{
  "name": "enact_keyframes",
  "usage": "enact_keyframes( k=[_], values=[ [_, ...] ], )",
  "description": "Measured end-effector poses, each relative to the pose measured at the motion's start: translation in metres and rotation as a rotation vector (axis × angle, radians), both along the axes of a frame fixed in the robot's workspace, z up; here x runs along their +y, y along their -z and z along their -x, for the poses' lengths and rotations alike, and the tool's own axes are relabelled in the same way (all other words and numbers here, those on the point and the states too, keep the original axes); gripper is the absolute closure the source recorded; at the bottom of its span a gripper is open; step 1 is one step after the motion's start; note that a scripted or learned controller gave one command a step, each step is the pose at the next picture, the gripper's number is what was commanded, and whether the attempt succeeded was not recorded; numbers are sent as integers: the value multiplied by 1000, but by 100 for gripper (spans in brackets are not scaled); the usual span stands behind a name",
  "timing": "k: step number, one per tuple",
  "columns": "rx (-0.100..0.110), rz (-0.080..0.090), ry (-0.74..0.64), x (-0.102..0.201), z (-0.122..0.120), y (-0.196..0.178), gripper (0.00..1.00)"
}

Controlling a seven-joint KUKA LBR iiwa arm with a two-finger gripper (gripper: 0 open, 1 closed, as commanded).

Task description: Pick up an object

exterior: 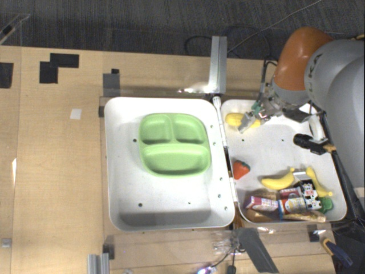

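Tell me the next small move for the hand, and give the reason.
Probably a short descent onto the yellow lemon-like object. The hand sits right beside it in the back corner of the right bin, and nothing shows between its fingers, so a pick is not yet made.
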State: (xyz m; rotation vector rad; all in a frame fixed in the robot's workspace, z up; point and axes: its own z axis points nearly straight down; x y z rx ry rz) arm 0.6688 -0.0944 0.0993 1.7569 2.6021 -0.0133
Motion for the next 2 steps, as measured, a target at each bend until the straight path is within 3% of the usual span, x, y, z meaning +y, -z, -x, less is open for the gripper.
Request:
enact_keyframes(
  k=[1, 2],
  values=[
    [-12, -9, 9, 71, -2, -89, 100],
    [-11, -9, 216, 83, -1, -104, 100]
  ],
)
